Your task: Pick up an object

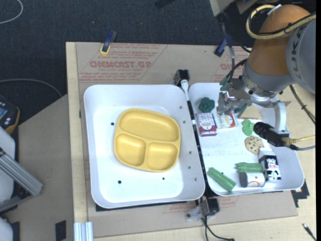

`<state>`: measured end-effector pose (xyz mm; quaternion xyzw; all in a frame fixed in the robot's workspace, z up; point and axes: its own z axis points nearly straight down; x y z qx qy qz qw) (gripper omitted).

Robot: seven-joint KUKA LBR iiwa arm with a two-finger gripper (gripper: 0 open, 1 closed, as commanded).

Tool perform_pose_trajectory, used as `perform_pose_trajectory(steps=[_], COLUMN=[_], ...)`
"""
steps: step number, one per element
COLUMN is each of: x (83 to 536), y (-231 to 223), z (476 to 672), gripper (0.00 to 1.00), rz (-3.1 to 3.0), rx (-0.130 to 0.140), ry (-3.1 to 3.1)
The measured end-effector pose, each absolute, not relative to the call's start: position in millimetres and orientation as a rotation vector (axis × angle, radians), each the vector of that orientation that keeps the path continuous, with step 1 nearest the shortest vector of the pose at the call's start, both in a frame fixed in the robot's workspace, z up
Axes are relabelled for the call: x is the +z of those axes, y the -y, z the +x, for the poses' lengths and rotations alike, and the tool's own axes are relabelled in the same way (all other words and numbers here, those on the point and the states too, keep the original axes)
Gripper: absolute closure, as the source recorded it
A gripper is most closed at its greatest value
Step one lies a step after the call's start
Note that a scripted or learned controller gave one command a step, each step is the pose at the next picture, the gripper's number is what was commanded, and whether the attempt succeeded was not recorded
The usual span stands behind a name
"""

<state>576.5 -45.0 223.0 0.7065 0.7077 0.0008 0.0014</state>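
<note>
Yellow tray (147, 139) glossy plastic; bins (100, 149) matt white (bench (80, 74) bare wood).

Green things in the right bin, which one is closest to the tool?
The dark green lump at the bin's far-left corner, just left of the tool. The other green pieces lie farther toward the near edge.

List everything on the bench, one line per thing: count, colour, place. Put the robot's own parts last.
left bin: 1, white, left half of the bench
right bin: 1, white, right half
divided tray: 1, yellow, three compartments, middle of the left bin
dark green lump: 1, far end of the right bin
red and white packet: 1, beside the bins' shared edge
cookie: 1, tan, right bin centre
green stick: 1, near end of the right bin
black and white box: 1, near right corner
clamps: 2, blue, far edge of the board
arm: 1, grey and orange, over the right bin
gripper: 1, above the far end of the right bin
</note>
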Motion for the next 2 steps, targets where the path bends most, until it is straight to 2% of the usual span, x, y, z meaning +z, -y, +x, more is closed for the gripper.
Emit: perform_pose_trajectory(steps=[1,2], x=[230.9,229.5], y=[54.3,42.7], z=[560.5,558.7], gripper=[1.0,1.0], rz=[2.224,2.222], rx=[-0.002,-0.002], ry=[-2.221,-2.224])
